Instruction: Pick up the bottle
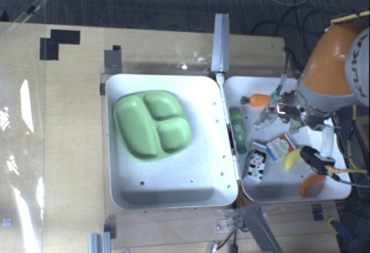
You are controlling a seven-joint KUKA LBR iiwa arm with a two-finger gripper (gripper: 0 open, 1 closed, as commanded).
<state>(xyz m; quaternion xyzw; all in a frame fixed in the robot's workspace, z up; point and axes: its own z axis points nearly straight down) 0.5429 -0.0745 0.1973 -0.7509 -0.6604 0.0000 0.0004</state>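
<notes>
Right now my gripper (270,114) hangs over the back of the right bin (283,191), and I cannot tell how it is set; the metal there is too small and cluttered to read. I see nothing caught in it. The bottle (237,129), green and lying along the bin's left wall, sits to the side of my gripper, close to the divider between the two bins.

My worry is that wall. The bottle lies tight against it, so I judge one side of my grip may have no room to slip in, and I could strike the rim or roll the bottle away. It is round and lying flat, so a pinch off its middle may squirt it out.

Clutter adds to the risk. A carrot (259,100) lies just beside my gripper, a small dark pack (256,165) rests near the bottle's lower end, and a yellow piece (293,158) and an orange one (311,185) lie farther right. The left bin (173,197) bears a green tray (152,123), well apart from all this.
</notes>
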